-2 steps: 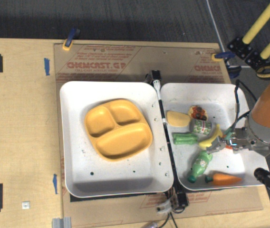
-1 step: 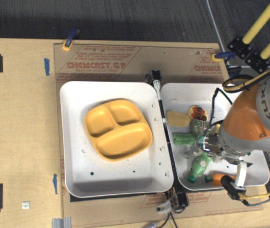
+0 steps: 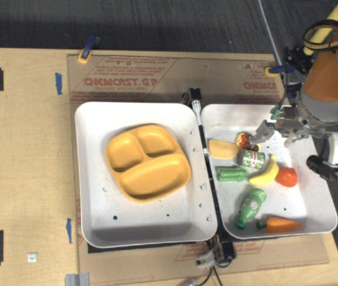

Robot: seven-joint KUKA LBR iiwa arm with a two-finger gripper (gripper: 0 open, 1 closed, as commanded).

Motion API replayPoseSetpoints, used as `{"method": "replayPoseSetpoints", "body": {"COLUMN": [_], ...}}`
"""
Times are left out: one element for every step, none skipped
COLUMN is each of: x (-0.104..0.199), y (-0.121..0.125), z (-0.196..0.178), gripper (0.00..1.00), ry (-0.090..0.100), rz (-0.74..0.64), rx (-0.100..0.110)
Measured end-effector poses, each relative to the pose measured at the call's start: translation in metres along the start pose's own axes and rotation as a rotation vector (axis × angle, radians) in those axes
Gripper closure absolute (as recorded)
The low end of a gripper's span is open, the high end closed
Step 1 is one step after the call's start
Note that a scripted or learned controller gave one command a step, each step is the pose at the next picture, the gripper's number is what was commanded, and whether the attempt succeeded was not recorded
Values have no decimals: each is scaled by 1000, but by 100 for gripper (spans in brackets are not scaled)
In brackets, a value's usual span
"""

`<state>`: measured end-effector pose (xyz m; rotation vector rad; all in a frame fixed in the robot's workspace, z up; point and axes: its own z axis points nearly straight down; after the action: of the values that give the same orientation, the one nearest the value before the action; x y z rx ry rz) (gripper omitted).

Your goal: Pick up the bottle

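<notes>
The bench [image 3: 26, 177] is a tan board carrying two shallow white bins side by side. The left bin [image 3: 97, 219] holds an upturned yellow divided plate [image 3: 148, 161] near its middle. The right bin [image 3: 318, 210] holds a cluster of small things. The arm [image 3: 329, 82] comes in from the right edge, its orange band above the wrist lying over the bin's upper right corner, with the grey wrist below it and dark cabling alongside. The gripper [image 3: 264, 131] hangs over the upper middle of the right bin, angled toward the left, its tip just beside a small red and yellow item [image 3: 243, 140]; whether its fingers are apart or closed cannot be told from this angle, and nothing can be seen between them. The green bottle [image 3: 251, 206] lies tilted on the bin floor in the lower part of the right bin, cap toward the bottom, well apart from the gripper. Just below it lies an orange carrot [image 3: 283, 224]. Above it are a banana [image 3: 266, 174], a green can [image 3: 252, 159], a green pea pod [image 3: 232, 174], a tan wedge [image 3: 222, 149] and a red tomato [image 3: 286, 177].
</notes>
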<state>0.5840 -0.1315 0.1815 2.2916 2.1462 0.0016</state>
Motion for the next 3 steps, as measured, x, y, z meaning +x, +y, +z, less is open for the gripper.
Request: {"method": "replayPoseSetpoints", "body": {"x": [71, 123, 81], "y": [-72, -55, -109], "z": [-3, -3, -3], "gripper": [0, 0, 0], "ry": [2, 1, 1], "rz": [-283, -205, -117], "rx": [4, 1, 4]}}
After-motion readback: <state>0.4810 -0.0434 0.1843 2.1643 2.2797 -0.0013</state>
